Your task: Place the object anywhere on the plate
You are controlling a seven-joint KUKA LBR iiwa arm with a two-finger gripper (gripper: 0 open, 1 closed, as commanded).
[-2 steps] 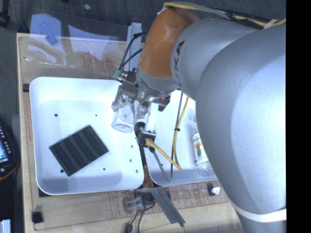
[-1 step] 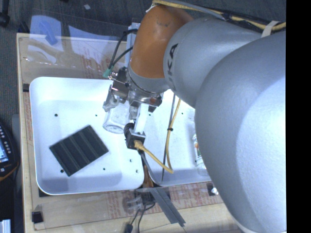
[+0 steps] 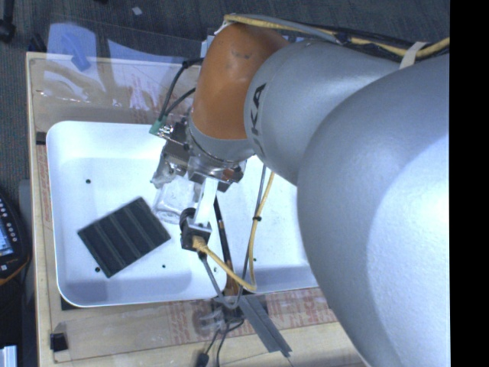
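The big grey arm [image 3: 359, 167] with its orange band [image 3: 225, 82] comes in from three o'clock and covers most of the right half of the scene, its wrist hanging over the shallow white plastic bin [image 3: 69, 174]. Below the wrist the two-finger gripper [image 3: 174, 182] points down toward the bin floor, near the middle of the view; a clear, glassy bit of hardware sits around its tip, and whether the jaws are spread or pressed together I cannot tell, since the wrist and cabling crowd that spot. At about eight o'clock from the gripper, apart from it, a dark grey ribbed rectangular plate [image 3: 124, 236] lies flat on the bin floor, turned at an angle to the bin walls. I cannot pick out the object meant for the plate with any confidence; the clear shape at the gripper tip may be part of the tool. A yellow cable [image 3: 221, 266] and thin black wires run from the wrist down toward six o'clock, crossing the near rim of the bin. The wooden bench [image 3: 114, 331] shows along the near edge.
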